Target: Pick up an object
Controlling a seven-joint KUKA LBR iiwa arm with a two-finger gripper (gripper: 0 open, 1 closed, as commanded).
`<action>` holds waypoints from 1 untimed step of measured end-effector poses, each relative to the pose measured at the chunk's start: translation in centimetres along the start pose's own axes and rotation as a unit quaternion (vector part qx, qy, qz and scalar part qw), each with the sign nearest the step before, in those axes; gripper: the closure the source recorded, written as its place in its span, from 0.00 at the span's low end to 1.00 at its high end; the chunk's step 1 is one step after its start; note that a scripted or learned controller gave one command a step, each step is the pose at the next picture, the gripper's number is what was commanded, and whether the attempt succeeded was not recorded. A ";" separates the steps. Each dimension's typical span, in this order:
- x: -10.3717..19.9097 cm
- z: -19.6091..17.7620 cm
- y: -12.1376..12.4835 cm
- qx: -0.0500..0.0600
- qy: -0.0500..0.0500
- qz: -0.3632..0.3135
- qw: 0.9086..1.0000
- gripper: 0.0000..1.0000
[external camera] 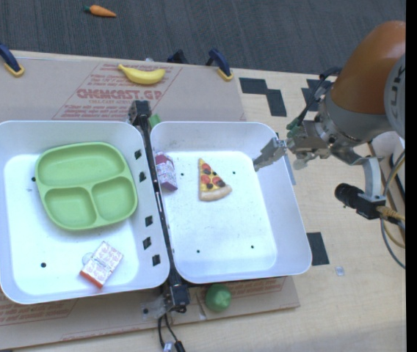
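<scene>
two white bins sit side by side on the worktop, and the gripper point(271, 152) hangs at the upper right rim of the right bin point(285, 218); i cannot tell its state from this slant, and nothing shows in its grasp. the likeliest targets lie in that bin's upper left part: a pizza slice toy point(212, 181) well apart from the gripper, and a small dark red packet point(165, 171) pressed against the divider between the bins. the left bin point(3, 218) carries a green divided plate point(86, 184) and, near its front edge, a red and white packet point(101, 263). a banana point(142, 72) lies on the cardboard by the worktop's far edge, and a green ball point(218, 297) sits just outside the right bin's front rim.

risks, as i judge them: the gripper is so near the rim that a straight descent could strike the bin wall. the pizza slice looks flat and thin, so a pinch may slide over it. the dark red packet hugs the divider, leaving little room on that side, and a reach for it could bump the wall or push the packet aside.
</scene>
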State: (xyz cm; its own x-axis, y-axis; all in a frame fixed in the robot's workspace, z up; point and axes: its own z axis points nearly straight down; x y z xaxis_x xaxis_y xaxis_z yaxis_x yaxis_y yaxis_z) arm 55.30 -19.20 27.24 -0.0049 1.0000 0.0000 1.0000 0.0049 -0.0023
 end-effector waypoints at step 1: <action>-1.9 11.3 -1.4 0.001 0.000 -0.001 1.000 0.00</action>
State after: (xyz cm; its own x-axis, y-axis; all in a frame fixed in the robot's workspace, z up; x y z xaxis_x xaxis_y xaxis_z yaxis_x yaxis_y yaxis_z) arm 53.89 -21.07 15.98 -0.0060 1.0000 0.0004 1.0000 0.0060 -0.0049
